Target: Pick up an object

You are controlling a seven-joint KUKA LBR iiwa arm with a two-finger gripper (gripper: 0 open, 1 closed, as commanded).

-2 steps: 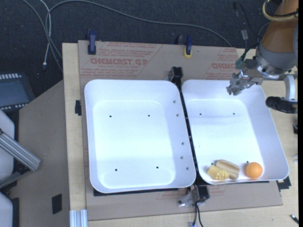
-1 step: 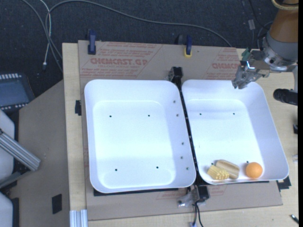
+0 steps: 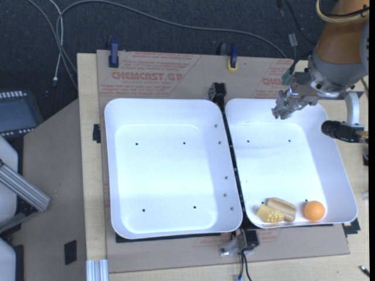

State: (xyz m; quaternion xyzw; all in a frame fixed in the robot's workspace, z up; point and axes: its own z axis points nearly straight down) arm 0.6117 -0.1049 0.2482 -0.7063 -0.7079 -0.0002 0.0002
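Objects lie in the right bin (image 3: 337, 168), all at its near edge: an orange ball (image 3: 314, 210), a tan roll (image 3: 282, 205) and a yellow corn cob (image 3: 270, 215). Ball is round and bright, sitting apart to the right of the other two; roll and cob touch each other. Gripper (image 3: 283, 110) hangs over the far edge of that same bin, well away from all three, nothing between it and them; whether its claw is apart or together I cannot tell. Left bin (image 3: 120, 157) sits just beside the right one
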